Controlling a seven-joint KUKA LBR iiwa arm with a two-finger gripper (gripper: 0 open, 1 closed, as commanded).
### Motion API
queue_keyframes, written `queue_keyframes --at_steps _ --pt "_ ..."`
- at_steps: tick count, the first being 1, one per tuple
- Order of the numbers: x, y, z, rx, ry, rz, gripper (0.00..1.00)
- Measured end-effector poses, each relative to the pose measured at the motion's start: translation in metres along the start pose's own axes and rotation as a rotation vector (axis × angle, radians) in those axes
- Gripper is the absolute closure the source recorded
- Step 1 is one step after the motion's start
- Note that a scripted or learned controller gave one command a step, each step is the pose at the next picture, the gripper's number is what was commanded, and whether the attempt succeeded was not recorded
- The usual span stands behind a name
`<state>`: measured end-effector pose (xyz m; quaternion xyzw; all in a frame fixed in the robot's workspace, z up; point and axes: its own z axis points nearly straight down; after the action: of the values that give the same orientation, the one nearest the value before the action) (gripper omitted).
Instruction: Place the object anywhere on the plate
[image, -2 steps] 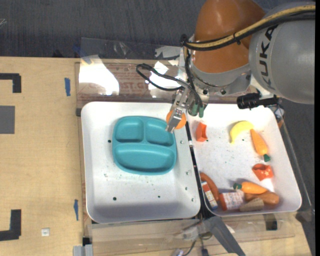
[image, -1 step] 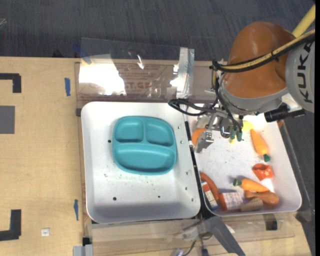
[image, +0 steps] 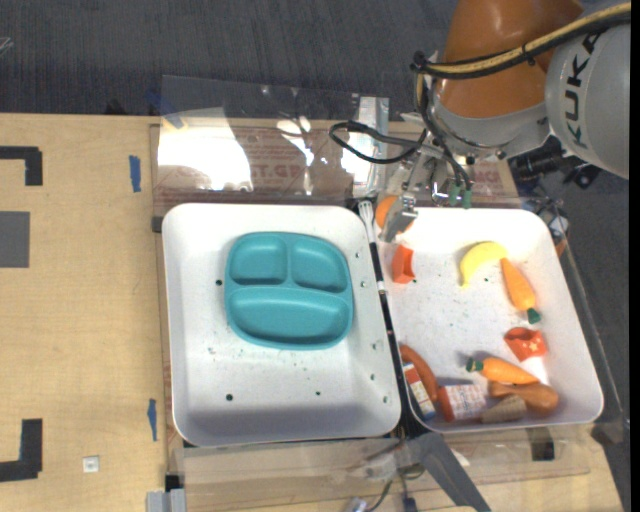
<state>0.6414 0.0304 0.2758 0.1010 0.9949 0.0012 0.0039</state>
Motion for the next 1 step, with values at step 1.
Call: queue_keyframes --at_steps 1 --pt "0.0326 -0.0488 -0.0579 0.001 -0.006 -0.382 1.00"
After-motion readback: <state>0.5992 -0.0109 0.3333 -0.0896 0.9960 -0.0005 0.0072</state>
